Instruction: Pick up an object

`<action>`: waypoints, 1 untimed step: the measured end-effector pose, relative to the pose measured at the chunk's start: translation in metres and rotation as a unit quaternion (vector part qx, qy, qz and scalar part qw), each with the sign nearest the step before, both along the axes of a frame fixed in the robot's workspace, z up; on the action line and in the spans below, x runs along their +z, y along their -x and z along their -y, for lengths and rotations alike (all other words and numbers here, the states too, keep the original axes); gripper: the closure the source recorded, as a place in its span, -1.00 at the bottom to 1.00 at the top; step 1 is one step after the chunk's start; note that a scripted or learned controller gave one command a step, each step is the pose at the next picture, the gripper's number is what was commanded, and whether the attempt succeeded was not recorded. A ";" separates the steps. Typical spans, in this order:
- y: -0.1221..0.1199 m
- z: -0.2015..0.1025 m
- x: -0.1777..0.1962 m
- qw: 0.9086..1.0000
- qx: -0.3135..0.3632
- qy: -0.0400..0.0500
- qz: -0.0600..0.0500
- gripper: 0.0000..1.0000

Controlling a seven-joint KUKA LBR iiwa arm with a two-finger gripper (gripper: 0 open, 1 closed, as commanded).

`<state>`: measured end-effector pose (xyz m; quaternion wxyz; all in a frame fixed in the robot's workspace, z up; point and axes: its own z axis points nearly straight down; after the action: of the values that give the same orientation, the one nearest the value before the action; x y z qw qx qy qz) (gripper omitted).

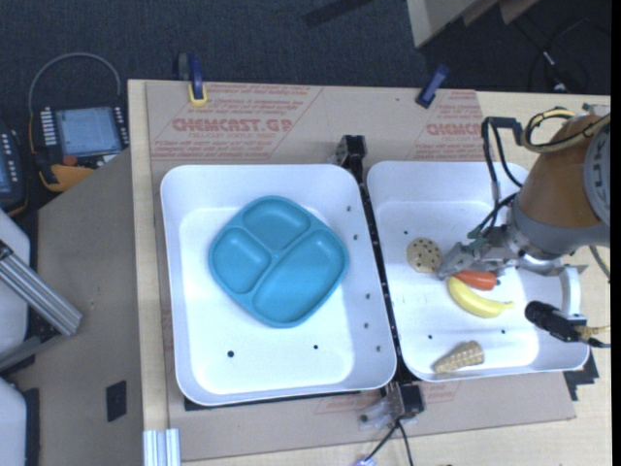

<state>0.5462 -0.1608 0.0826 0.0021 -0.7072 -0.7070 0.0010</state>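
Meanwhile, the end effector [464, 257] was seen low in the right bin [427, 357], its state impossible to tell, crowded by a cookie [422, 253], orange item [475, 280], banana [478, 301] and cone [458, 358]; a blue plate [278, 259] lay in the left bin [194, 357].

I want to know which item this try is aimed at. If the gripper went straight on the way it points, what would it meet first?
The gripper points left across the right bin, so it would probably meet the round cookie first. Depth is unclear; it might pass above it. The carrot and banana lie beside it, off that line.
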 end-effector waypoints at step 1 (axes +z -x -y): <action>-0.001 0.000 0.012 1.000 0.000 0.001 0.003 1.00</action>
<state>0.5473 -0.1611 0.0950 -0.0006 -0.7074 -0.7068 -0.0001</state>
